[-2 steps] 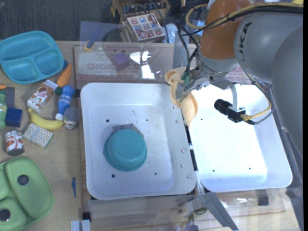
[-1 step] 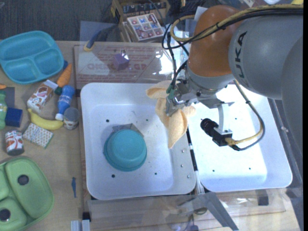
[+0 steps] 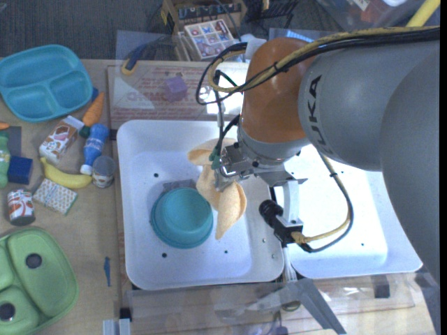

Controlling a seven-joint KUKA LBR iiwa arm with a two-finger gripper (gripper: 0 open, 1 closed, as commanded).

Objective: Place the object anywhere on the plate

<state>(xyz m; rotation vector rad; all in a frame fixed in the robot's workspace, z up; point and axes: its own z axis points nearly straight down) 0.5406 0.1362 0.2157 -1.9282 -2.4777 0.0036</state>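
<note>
The arm [image 3: 363, 82] looms over the left bin [image 3: 140, 257], its gripper [image 3: 225, 173], grip unreadable, at a tan object [image 3: 227, 204] touching the teal plate [image 3: 181, 218], which could skid if nudged.

— Where is the camera?
— Up high, looking down at a slant on the tabletop [image 3: 84, 257] and both white bins [image 3: 140, 257].
— Is it close?
— Quite close. The arm [image 3: 363, 82] comes in from the right and covers the upper right.
</note>
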